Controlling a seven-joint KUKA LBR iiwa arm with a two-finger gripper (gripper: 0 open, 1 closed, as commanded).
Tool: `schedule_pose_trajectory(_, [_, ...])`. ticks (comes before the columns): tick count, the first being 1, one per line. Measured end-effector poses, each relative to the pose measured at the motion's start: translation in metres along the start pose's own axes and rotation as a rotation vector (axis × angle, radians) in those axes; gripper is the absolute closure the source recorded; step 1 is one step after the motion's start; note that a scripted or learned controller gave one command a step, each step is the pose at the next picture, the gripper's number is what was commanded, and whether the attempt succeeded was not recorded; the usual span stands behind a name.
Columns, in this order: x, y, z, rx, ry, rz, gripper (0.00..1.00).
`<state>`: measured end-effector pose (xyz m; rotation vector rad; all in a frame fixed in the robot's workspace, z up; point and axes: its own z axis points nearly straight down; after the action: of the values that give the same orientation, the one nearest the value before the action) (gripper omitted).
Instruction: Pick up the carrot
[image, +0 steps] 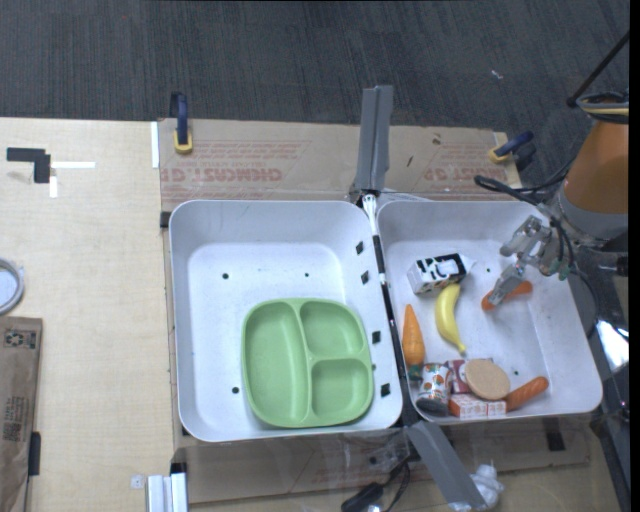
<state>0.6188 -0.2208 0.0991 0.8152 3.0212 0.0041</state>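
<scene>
Three orange carrots lie in the right bin (560, 330). One carrot (412, 335) lies lengthwise along the left wall. A second carrot (527, 391) lies slantwise near the front right corner. A third carrot (505, 293) tilts steeply toward the right wall, raised at its upper end.

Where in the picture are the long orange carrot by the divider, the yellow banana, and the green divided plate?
long orange carrot (412, 335), camera view, mid-body.
yellow banana (447, 315), camera view, middle of the curve.
green divided plate (262, 368), camera view, bare left compartment.
</scene>
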Motion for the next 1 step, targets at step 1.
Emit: schedule_pose_trajectory(1, [-0.0018,0.0009,-0.0103,-0.003,-0.006,0.002,1.0])
